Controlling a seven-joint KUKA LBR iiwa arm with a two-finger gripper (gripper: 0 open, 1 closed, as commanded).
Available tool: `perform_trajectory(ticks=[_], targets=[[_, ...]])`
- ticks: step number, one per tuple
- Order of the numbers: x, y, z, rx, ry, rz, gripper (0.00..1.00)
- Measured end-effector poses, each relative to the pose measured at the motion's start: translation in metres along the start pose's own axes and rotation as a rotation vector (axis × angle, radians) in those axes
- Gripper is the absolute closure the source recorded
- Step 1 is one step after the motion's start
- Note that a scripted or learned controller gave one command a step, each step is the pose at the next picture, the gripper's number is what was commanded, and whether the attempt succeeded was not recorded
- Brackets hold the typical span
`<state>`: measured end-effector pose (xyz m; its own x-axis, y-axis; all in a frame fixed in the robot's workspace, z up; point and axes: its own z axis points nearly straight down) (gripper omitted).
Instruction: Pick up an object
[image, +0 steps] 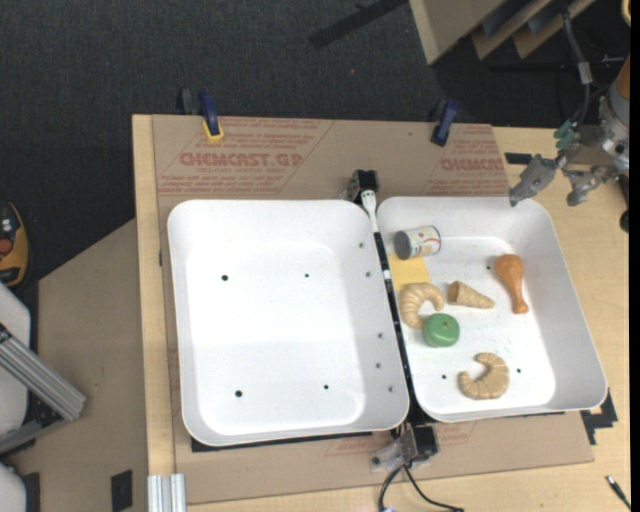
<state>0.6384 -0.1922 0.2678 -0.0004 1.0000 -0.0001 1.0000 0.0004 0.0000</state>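
Spread apart with nothing between them, the jaws of the grey two-finger gripper (555, 186) hang over the bench just beyond the far right corner of the right-hand shallow white bin (570, 300), one finger pointing down-left and the other down-right.

All the loose things lie in that right bin. Nearest the gripper is an orange-brown toy drumstick (513, 281), lying lengthwise near the right wall, its thicker end toward the far side. Left of it rests a small tan cone-shaped piece (469, 294), and just beside that, a pale tan curved croissant-shaped toy (421, 299). A round green disc-like piece (441, 330) touches the croissant's near side. A flat yellow square slice (408, 271) lies partly under the croissant, against the bin's left wall. Farther back, a small white cylinder with a grey end (416, 242) lies on its side, touching the yellow slice's far edge. Toward the near edge, apart from the rest, sits a second tan curled croissant-shaped toy (485, 377).

The left-hand shallow white bin (200, 300) sits right against the right one, with a few dark dots on its floor. Both rest on a brown cardboard-covered board (300, 150) printed with red lettering, held by two blue clamps (208, 108) at its far edge.
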Motion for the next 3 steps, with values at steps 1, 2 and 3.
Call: perform_trajectory(ticks=[1,2,3], targets=[[0.07,-0.025,0.181,0.016,0.007,-0.004,0.0],[0.065,-0.02,0.16,-0.003,-0.001,0.0,1.0],[0.051,-0.042,0.184,0.004,0.002,0.002,1.0]])
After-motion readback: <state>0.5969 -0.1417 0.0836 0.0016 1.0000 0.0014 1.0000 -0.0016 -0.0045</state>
